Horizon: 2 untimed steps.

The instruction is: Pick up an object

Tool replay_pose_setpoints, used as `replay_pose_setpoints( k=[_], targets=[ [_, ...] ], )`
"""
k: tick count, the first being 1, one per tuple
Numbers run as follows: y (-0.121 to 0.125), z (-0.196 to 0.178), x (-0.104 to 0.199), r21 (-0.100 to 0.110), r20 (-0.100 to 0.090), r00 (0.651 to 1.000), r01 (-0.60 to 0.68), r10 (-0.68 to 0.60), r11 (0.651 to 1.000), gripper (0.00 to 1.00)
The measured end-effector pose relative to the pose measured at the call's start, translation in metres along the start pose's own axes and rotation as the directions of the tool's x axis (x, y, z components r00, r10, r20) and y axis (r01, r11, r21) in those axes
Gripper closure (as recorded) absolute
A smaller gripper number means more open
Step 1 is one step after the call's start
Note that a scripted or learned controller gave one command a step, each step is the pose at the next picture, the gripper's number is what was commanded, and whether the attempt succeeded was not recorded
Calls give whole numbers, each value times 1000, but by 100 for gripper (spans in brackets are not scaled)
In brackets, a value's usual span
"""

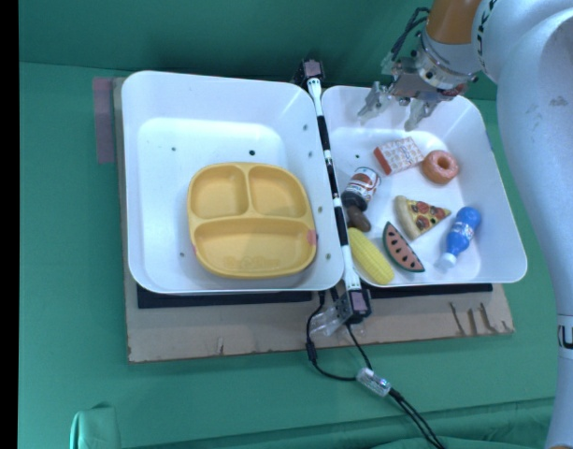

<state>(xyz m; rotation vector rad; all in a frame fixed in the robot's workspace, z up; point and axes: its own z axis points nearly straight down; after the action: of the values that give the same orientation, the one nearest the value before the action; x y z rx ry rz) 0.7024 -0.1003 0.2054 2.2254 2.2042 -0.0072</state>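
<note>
Nothing is picked up yet, and we are right at the start of this one: every candidate lies on the floor of the right-hand bin [496,251]. We count a small pink-and-white box [398,154], a doughnut [440,166], a dark little jar [362,188], a pizza slice [420,215], a watermelon wedge [401,249], a corn cob [370,255] and a blue bottle [459,235], all loose and untouched. Over in the left-hand bin [155,110] sits the yellow divided plate [251,220], which we judge is not the target here. Now the gripper [398,108]: it hangs over the far end of the right-hand bin, fingers spread apart, with bare white bin floor showing between them. It holds nothing and, as far as we can tell, touches nothing. The pink-and-white box is the nearest thing to it, just towards us from the fingertips, with the doughnut close beside that. So the whole job is left, as we read it: choose an object, drop over it, close, and lift clear.
</note>
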Motion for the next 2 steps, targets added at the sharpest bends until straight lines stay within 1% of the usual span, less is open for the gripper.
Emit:
replay_pose_setpoints(
  k=[1, 2],
  targets=[
    [-1, 13, 0, 5, -3, 1000, 7, -7, 1000, 0],
    [-1, 17, -9, 8, -16, 1000, 11, -11, 1000, 0]
  ],
)
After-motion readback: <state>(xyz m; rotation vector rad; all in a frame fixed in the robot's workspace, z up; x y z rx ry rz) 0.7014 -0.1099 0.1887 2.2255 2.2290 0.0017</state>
